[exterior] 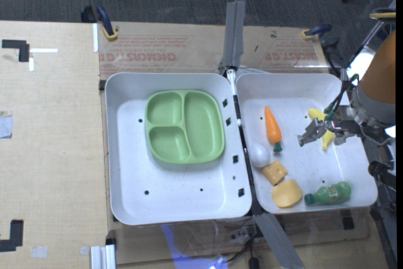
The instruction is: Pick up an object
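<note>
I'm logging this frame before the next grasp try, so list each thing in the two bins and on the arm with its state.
green divided plate: flat in left bin, compartments bare
carrot: lying in right bin
white egg: resting by the bin divider
cheese wedge: lying beside the egg
yellow round piece: lying near the front wall
green bottle: on its side
banana: lying under the hand
hand: low over the banana, grip unclear

glossy white plastic bins (126, 154), matt green plastic tray (186, 127), pale wood bench (50, 154)
</note>
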`<state>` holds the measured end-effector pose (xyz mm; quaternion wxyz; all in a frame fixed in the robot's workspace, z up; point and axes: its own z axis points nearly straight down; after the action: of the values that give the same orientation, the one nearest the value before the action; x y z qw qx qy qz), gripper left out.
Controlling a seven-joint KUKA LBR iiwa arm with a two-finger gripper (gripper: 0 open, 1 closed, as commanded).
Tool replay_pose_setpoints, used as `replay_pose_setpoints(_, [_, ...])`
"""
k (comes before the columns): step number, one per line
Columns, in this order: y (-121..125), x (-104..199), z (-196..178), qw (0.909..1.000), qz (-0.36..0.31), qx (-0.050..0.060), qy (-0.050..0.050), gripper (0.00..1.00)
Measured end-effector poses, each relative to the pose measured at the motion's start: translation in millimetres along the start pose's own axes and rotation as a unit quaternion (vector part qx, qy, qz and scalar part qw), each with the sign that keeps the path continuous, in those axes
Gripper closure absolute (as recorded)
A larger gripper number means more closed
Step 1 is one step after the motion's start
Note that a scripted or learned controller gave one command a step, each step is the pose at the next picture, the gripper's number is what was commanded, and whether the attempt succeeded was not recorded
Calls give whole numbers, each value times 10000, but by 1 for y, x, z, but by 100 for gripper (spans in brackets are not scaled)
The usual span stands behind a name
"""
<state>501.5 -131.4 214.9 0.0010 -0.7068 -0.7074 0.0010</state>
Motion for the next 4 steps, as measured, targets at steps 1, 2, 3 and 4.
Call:
replay_pose_setpoints(1, [84,-22,-75,10000,-21,-10,-9,0])
replay_pose_setpoints(2, [42,1,41,9995,-305,2,0,0])
replay_pose_setpoints(3, [49,15,124,10000,-55,-6,-2,0])
replay_pose_setpoints(4, [48,14,115,10000,-35,2,0,100])
